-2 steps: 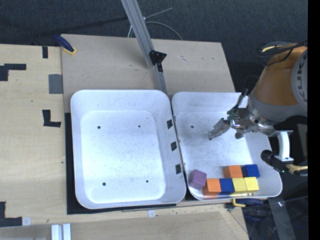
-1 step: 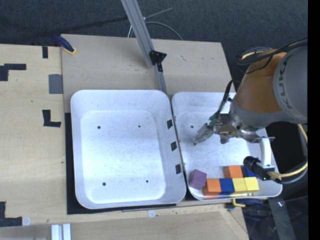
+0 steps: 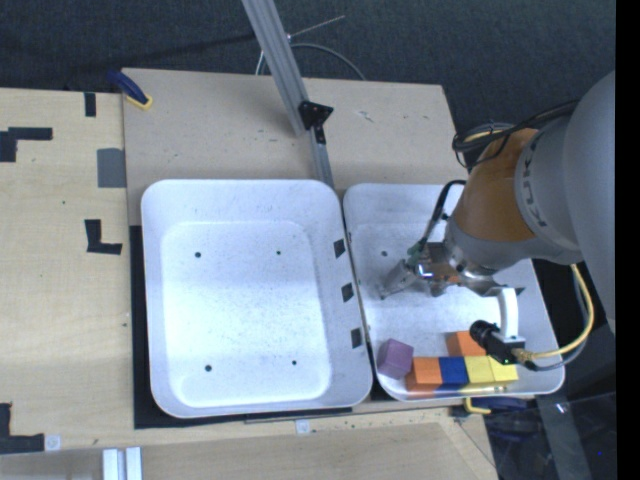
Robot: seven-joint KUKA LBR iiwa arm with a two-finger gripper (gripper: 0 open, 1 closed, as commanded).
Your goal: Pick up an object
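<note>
Several small blocks lie in a row along the front wall of the right bin (image 3: 392,200): a purple block (image 3: 396,356), an orange block (image 3: 427,370), a blue block (image 3: 453,370) and a yellow block (image 3: 481,370). A darker orange block (image 3: 462,344) sits just behind them. My gripper (image 3: 394,282) hangs low over the bin's middle, pointing left, behind the purple block and apart from every block. I see nothing held in it.
The left bin (image 3: 240,193) adjoins the right one. A slanted metal rail (image 3: 285,63) runs down to the gap between the bins. Black and yellow cables (image 3: 545,353) loop beside the arm at the right bin's front corner.
</note>
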